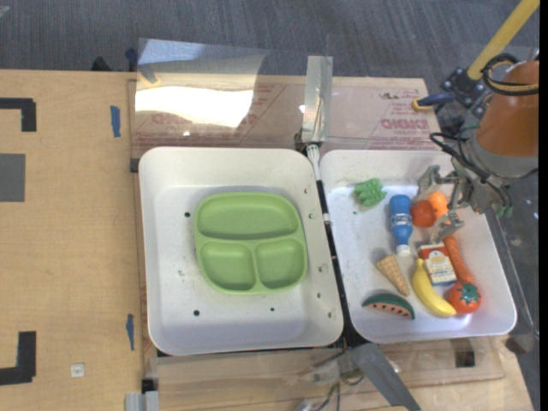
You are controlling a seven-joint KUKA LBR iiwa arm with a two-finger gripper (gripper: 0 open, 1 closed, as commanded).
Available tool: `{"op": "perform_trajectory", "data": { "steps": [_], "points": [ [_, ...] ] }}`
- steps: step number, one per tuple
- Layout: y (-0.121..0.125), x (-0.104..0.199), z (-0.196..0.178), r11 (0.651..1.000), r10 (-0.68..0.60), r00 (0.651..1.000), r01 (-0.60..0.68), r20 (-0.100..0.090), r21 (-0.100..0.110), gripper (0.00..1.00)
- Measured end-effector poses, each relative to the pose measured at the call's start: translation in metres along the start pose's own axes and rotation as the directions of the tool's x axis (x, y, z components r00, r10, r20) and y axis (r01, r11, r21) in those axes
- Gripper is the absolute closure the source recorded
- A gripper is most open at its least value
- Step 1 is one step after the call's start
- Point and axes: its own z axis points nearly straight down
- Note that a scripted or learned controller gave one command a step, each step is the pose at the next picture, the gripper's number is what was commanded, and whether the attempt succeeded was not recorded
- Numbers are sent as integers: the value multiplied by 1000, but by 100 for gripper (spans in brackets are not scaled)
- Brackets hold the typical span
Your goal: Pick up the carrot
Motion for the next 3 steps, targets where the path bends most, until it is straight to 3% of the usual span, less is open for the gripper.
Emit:
{"op": "perform_trajectory", "data": {
  "steps": [1,2,3],
  "points": [
    [1,-4,-15,1000,-1,1000,1,13,5,100],
    [1,-7,-27,1000,-2,1000,2,22,8,100],
    [3,56,-3,968,-249,968,249,6,5,100]
  ]
}}
